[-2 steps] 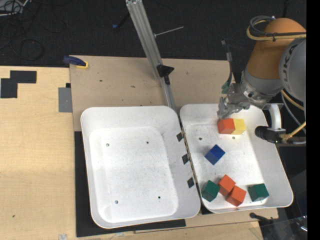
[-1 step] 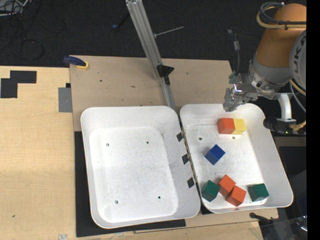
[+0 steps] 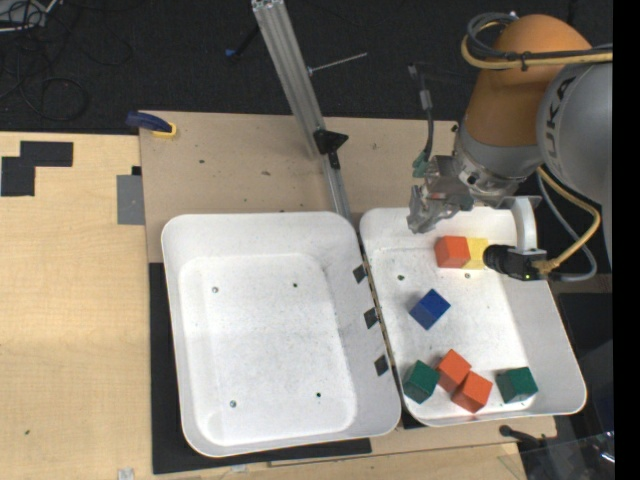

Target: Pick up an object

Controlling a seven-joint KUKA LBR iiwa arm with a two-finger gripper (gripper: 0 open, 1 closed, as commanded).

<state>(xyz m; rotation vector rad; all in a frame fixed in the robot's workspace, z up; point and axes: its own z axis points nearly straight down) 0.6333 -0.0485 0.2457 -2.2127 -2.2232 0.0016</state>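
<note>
My gripper (image 3: 430, 216) hangs over the far left end of the right bin (image 3: 500, 333), with nothing visible in it. An orange cube (image 3: 452, 251) lies just to its lower right, touching a yellow cube (image 3: 477, 251). A blue cube (image 3: 430, 308) sits alone mid-bin. Near the front rim a green cube (image 3: 421, 380), two orange cubes (image 3: 453, 367) (image 3: 473, 392) and another green cube (image 3: 516, 384) are clustered.
The left bin (image 3: 270, 328) stands beside the right one, separated by a ridge with black clips (image 3: 369, 316). A slanted aluminium rail (image 3: 298, 83) rises behind the bins. A blue and yellow clamp (image 3: 150, 123) lies at the bench's far left corner.
</note>
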